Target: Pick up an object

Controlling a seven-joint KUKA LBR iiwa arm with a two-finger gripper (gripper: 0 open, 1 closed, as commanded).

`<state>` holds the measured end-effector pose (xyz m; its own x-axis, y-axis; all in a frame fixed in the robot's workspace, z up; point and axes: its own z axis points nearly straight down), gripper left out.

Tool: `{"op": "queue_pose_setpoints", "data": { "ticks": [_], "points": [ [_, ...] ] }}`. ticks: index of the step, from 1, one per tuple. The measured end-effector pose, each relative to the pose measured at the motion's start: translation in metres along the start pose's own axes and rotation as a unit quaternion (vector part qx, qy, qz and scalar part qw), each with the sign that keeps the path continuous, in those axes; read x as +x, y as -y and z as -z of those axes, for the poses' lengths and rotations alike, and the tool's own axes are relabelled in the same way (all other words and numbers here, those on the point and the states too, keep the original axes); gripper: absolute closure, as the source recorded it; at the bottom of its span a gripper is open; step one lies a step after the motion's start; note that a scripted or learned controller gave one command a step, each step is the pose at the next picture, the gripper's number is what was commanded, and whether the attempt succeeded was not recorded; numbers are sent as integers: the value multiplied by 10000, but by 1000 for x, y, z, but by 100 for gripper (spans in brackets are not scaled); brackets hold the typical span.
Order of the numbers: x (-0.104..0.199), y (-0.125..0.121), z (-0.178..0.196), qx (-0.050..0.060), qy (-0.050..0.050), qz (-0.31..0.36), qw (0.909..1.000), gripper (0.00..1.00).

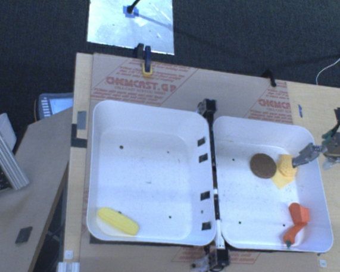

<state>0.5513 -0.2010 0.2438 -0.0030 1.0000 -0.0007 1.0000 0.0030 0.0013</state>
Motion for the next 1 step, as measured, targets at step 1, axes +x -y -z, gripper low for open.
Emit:
{"op": "queue_pose_setpoints", "data": {
  "ticks": [1],
  "points": [
    [63, -29, -132, 34, -25, 36, 10000, 0]
  ]
}}
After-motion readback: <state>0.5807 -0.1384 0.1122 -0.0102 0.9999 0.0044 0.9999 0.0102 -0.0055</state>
